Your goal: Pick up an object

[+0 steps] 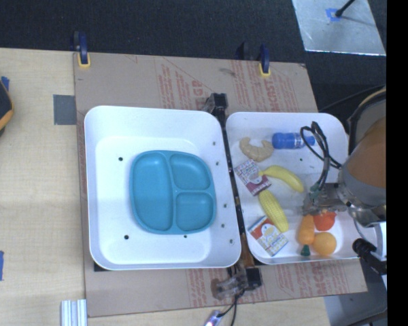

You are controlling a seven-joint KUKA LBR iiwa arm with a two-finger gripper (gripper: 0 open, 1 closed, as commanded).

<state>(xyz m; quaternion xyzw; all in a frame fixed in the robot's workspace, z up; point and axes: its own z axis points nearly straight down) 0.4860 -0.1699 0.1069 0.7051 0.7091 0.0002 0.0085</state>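
Hovering over a glossy red tomato (pixel 324 220), the metal pincer (pixel 318 201).

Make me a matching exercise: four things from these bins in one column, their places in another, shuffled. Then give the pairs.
Things:
1. blue divided plate
2. blue bottle
3. orange fruit
4. corn cob

Places:
A. far side of the right bin
B. near right corner of the right bin
C. middle of the left bin
D. just nearer than the banana

Pairs: 1-C, 2-A, 3-B, 4-D
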